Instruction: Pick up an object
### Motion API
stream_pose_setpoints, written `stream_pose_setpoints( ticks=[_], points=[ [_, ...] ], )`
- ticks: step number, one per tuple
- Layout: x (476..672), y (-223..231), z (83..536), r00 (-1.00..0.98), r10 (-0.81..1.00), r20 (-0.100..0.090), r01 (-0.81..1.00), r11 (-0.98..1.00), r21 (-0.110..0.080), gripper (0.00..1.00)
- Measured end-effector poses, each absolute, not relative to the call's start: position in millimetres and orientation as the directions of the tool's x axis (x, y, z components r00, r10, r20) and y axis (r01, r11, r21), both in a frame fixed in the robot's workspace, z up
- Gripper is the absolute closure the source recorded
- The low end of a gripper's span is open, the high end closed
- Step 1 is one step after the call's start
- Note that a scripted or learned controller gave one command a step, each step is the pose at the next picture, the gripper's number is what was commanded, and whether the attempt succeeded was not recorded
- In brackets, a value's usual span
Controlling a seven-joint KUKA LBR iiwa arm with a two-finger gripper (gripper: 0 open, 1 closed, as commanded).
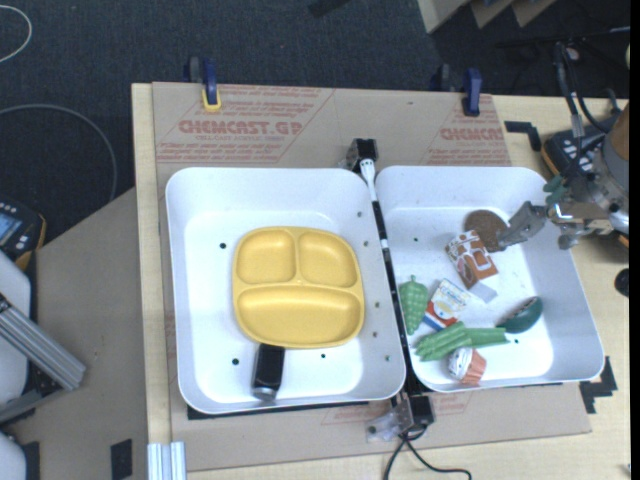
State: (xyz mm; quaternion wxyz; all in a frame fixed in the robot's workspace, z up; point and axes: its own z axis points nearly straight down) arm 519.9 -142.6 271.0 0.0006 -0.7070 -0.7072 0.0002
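Observation:
The right bin [560, 363] holds several small items. Among them are a brown round piece [485, 224], an orange and white carton [472, 259], a green ridged piece [412, 304], a white, blue and red packet [447, 306], a long green pod [460, 340], a teal piece [522, 316] and a small orange and white can [467, 366]. My gripper [545, 226] reaches in from the right edge, low over the bin's upper right part. It sits just right of the brown piece and the carton, and I see nothing held in it.
The left bin [190, 268] carries a yellow divided plate [297, 286] and a black object [267, 370] near its front wall. A black rail [375, 218] runs between the bins. Blue clamps [209, 80] [471, 90] hold the board's far edge.

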Motion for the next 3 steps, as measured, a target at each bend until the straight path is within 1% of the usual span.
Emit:
stream_pose_setpoints(
  ticks=[1, 2, 3],
  points=[
    [520.7, -143, 282, -0.001, 1.000, -0.001, 1.000, 0.001, 0.002, 1.00],
    [477.4, -76, 269, -0.006, 1.000, 0.004, 1.000, 0.006, -0.006, 1.00],
    [486.1, -18, 284, -0.008, 1.000, 0.001, 1.000, 0.008, 0.003, 1.00]
  ],
)
